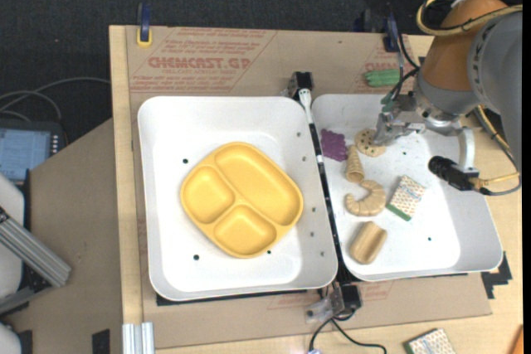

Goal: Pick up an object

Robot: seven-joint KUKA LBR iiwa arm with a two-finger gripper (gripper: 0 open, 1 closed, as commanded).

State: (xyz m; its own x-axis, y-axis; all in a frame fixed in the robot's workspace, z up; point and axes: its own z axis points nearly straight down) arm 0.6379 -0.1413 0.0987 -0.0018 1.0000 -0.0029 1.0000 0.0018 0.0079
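at nine o'clock of the bench, left bin [158,178], shallow and white, bearing a yellow tray [241,199] with three compartments, turned at a slant near the bin's middle. small dark dots on the bin floor around the tray.

between the bins, a dark divider strip [319,170] running from twelve to six o'clock.

at three o'clock, right bin [465,249], white, with several small things. purple piece [333,145] at the bin's ten o'clock, close by the divider. just right of it, toward four o'clock, a ridged tan cone [355,165]. at the bin's middle, a curved tan croissant [367,199], touching or nearly touching the cone's lower end; cannot tell which. at six o'clock of the croissant, a tan cylinder [367,242], tilted. at three o'clock of the croissant, a patterned box [407,196] with a green edge, lying tilted.

at the bin's twelve o'clock, gripper [383,131] low over a round tan cookie [370,143], tips at or on it; jaws too blurred and hidden, cannot tell how wide, nor whether the cookie sits between them. grey arm [489,62] with orange band at two o'clock.
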